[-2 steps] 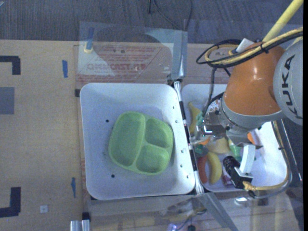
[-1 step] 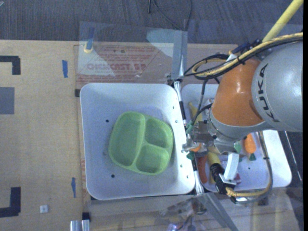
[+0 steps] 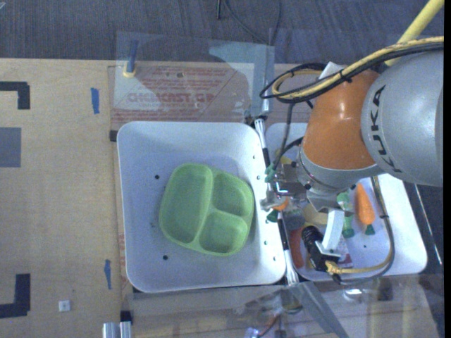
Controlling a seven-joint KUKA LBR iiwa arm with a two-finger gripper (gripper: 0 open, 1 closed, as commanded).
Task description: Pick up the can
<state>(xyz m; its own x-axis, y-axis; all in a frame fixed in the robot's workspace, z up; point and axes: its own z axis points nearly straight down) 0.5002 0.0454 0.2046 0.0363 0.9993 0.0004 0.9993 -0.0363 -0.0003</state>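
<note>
My gripper [image 3: 277, 201] hangs low over the left edge of the right bin [image 3: 412, 248], close to the wall shared with the left bin. The orange and grey wrist covers it from above, along with most of the right bin's floor. I cannot make out a can among what shows around the arm. A small orange bit lies right under the gripper.
A green divided plate [image 3: 207, 209] lies in the middle of the left bin [image 3: 141, 153]. In the right bin an orange carrot [image 3: 364, 206] lies beside green pieces [image 3: 348, 229], and a red thing [image 3: 297, 255] lies by the left wall.
</note>
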